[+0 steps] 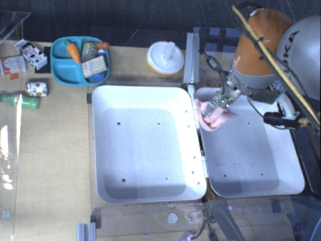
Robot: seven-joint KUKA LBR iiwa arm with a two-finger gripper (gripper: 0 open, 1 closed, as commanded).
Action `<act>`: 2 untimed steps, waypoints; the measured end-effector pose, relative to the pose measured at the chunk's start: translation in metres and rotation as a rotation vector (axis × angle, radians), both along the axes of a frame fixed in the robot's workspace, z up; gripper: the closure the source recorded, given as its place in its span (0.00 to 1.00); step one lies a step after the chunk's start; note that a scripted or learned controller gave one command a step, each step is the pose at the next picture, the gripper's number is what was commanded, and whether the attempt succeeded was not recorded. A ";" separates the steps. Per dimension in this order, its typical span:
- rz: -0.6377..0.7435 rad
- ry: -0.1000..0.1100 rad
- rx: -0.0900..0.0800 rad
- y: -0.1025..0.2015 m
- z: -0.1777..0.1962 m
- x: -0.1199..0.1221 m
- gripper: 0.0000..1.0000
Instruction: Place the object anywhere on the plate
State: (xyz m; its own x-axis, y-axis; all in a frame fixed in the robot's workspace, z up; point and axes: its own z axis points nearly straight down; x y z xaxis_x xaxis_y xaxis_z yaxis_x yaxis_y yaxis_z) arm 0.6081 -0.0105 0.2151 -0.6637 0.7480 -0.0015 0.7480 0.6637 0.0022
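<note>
Wooden bench [55, 149], bearing two shallow white bins side by side: left bin [145, 143], right bin [253, 157]. Behind left bin: blue divided plate [79, 60] and white lidded cup [165, 57]. Near left edge: small carton [33, 55], can [37, 89], green bottle [21, 101].

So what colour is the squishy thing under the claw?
Pink. The soft object sits at the right bin's left edge, clearest in the camera view.

Pink object [213, 117] lies in right bin [261, 164], beside left bin [145, 144].
</note>
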 end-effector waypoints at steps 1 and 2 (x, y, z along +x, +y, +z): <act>0.403 -0.002 0.000 0.043 0.013 -0.026 1.00; 0.803 -0.002 -0.001 0.089 0.022 -0.047 1.00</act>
